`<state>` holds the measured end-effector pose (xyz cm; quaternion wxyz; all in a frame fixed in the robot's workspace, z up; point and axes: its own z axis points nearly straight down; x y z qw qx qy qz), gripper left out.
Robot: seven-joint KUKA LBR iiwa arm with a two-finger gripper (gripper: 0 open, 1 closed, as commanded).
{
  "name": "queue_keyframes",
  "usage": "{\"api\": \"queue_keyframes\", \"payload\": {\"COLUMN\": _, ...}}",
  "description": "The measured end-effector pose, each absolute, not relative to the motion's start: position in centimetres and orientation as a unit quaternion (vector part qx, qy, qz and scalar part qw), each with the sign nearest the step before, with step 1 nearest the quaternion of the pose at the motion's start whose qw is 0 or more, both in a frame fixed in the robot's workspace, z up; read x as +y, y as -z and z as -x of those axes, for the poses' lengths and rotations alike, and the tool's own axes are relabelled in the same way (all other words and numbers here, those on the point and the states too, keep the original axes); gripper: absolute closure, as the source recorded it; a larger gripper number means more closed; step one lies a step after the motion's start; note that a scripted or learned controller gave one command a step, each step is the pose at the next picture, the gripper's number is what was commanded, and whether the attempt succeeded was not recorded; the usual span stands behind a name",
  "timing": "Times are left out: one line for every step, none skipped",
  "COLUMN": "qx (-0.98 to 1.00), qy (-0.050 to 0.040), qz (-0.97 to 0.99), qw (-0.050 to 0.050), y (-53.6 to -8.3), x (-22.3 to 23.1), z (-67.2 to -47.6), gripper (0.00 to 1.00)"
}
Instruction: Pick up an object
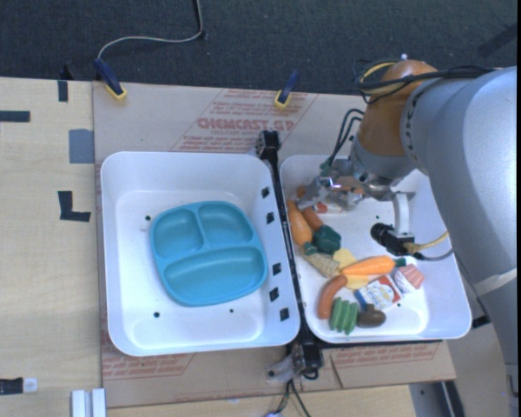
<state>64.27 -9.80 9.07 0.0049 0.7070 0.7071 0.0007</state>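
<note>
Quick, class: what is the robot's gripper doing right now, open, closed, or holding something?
Gripper: cannot be told; it sits low in the right bin beside the toy food.

Looks like a robotics lab, not a home. Two shallow white bins (pixel 113 259) clipped side by side onto a cardboard sheet (pixel 217 124) with yellow-and-blue clamps (pixel 110 78) near the frame's top. Black tape marks (pixel 68 205) on the pale wooden bench (pixel 35 259) at left. Dark carpet (pixel 269 24) across the top, with a loose cable (pixel 156 37). A grey industrial arm (pixel 478 163) at right, over toy food (pixel 347 268).
</note>
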Motion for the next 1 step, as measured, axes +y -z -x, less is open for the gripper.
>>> {"api": "queue_keyframes", "payload": {"qx": 0.708, "qy": -0.0041, "qz": -0.706, "qw": 0.001, "y": -10.13, "x": -9.27, "z": -64.37, "gripper": 1.0}}
